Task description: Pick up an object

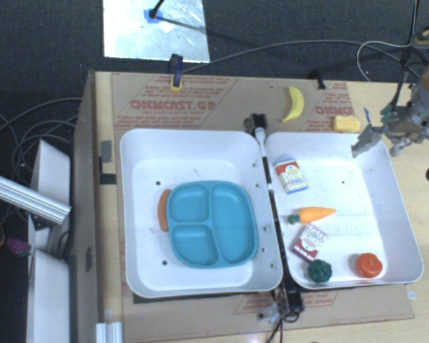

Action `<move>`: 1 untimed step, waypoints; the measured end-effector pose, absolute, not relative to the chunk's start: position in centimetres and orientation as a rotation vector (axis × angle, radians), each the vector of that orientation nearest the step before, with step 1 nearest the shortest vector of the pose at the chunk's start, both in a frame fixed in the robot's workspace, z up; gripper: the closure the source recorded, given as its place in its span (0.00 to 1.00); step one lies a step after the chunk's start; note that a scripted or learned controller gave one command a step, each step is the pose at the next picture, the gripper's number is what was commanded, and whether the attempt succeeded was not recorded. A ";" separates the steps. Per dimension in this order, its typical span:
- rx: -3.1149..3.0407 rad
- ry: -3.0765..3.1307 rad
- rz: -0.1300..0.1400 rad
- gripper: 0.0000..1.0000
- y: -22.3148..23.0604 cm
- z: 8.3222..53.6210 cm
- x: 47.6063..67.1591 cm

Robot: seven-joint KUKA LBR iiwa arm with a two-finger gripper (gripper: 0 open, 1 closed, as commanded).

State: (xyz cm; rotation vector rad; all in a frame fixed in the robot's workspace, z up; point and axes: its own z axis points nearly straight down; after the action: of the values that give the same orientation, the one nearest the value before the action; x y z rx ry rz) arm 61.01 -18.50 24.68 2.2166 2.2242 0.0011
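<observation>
A: Gripper hangs over the right bin's far right corner, fingers spread apart, gripping nothing.

B: Contents below it?

A: Small carton, carrot, red-white packet, green lump, orange-red round piece. All well apart from the gripper.

B: Elsewhere?

A: Left bin: blue divided tray, sausage against its left edge. Banana and yellow block lie on the board behind.
</observation>
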 end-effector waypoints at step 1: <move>2.219 2.225 0.000 0.00 -13.2 19.5 54.2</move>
State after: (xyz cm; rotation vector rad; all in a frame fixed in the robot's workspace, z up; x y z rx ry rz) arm 54.25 -13.20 19.55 2.2194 2.2248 -0.0001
